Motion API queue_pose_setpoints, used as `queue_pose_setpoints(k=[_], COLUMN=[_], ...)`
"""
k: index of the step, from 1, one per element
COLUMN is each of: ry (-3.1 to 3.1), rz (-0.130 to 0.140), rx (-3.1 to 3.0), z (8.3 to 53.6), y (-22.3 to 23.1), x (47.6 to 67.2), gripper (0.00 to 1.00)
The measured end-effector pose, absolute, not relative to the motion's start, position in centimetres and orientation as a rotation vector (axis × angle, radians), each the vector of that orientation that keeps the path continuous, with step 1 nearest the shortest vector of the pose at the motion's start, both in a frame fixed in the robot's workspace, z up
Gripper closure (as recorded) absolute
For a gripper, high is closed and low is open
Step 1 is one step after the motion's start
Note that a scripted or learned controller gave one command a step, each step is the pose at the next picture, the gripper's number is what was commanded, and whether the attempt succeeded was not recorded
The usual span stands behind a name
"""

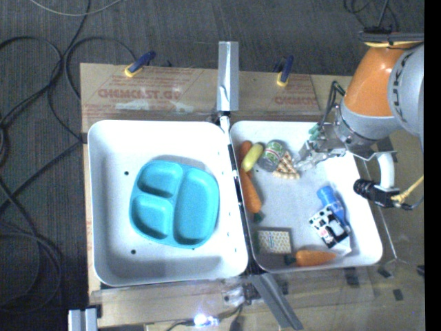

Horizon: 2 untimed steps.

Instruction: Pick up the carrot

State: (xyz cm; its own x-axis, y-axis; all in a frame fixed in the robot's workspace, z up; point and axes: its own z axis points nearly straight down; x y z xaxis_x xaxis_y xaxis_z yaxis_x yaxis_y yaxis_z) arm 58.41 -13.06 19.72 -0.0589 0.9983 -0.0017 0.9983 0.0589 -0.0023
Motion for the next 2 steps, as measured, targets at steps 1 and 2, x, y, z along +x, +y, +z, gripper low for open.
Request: queue_pose_setpoints(k=[1,2], ry=[-2.486,-2.642], rz=[0.003,0.003], rx=[-1.917,-1.702], z=[17.0,20.7], y=[-13.7,-14.0], x=[51.3,56.0], gripper=[1.00,1.00])
